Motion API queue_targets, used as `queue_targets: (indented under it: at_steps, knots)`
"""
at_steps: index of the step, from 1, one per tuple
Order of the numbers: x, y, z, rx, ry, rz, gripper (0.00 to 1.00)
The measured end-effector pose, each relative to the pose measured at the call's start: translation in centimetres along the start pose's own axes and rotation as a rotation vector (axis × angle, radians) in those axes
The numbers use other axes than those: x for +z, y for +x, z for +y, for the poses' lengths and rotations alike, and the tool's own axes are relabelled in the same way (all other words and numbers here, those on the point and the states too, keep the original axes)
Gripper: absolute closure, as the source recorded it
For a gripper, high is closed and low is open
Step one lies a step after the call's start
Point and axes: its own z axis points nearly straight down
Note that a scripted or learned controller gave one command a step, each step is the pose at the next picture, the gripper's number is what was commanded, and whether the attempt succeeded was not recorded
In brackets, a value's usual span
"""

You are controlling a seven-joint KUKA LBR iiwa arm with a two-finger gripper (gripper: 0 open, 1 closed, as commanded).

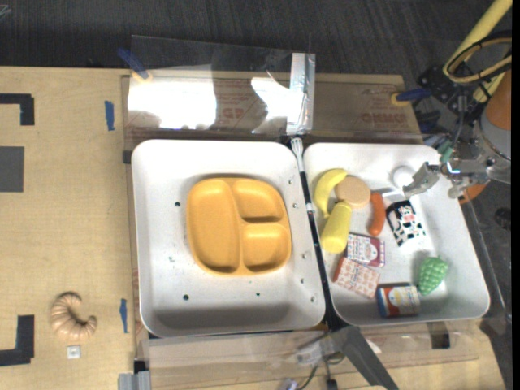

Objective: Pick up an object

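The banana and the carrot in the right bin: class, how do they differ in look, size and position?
The banana is yellow and curved; the carrot is orange and straight. The banana is thicker and longer than the slim carrot. The banana lies by the bin's left wall, the carrot nearer the middle, beside the cow-patterned carton. Both lie flat in the right bin.

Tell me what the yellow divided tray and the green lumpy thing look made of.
Yellow divided tray: looks like moulded plastic, smooth and slightly glossy, judging by its rounded compartment edges and soft highlights. Green lumpy thing: probably plastic or rubber toy food, matte, with a bumpy surface; too small to say which.
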Motion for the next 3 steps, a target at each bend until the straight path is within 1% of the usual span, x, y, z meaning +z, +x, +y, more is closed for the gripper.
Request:
queue_targets:
  at_steps: [1, 2, 3]
  knots:
    - [11.7, -0.3, -0.6, 0.166, -0.004, -0.001, 0.00]
    - [2.1, 2.0, 2.5, 0.358, -0.006, 0.000, 0.00]
    - [1.9, 5.3, -1.5, 0.262, 0.002, 0.001, 0.00]
